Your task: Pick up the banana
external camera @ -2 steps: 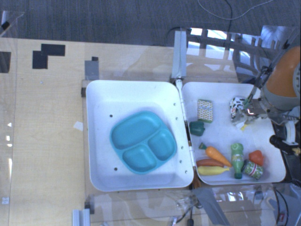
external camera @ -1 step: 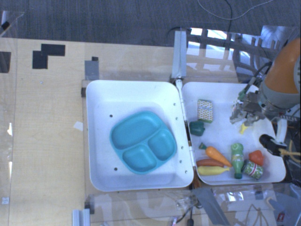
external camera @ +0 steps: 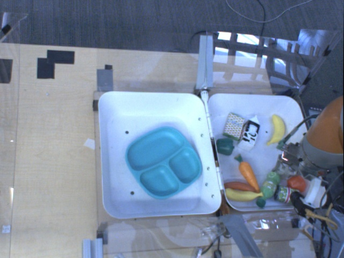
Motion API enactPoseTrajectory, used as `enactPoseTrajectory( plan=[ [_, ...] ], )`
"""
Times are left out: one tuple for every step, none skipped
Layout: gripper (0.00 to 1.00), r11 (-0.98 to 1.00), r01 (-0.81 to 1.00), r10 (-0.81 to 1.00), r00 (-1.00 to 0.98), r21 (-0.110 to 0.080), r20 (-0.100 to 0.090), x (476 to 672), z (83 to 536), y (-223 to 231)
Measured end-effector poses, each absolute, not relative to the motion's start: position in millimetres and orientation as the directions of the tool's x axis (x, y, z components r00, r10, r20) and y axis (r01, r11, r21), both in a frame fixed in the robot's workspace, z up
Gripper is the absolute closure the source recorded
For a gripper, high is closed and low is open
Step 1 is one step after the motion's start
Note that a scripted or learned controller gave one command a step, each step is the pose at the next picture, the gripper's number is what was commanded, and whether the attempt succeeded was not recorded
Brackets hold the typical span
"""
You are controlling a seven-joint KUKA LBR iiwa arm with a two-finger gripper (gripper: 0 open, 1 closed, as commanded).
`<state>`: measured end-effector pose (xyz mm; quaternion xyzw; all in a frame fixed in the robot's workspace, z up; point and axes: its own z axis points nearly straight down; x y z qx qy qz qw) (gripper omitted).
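yellow plastic by the look, the banana [external camera: 276,129] lies near the right bin's [external camera: 293,105] far corner; a second [external camera: 243,194] lies at the near wall beside a carrot [external camera: 248,175]. likely light, stiff and slick, so grip across its middle. gripper [external camera: 290,168] hovers by the right wall, holding nothing i can see; its opening i cannot tell.

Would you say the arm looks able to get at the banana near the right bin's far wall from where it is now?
Probably yes. That banana lies on bare bin floor with nothing on it; the black and white packet sits just beside it. The arm hangs close by.
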<state>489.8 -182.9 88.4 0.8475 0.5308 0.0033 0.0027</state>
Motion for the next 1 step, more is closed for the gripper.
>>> enactPoseTrajectory(
  plan=[
    [0.0,-0.439,0.898,0.899,0.439,0.011,-0.001,489.5,87.8,-184.7]
  ],
)
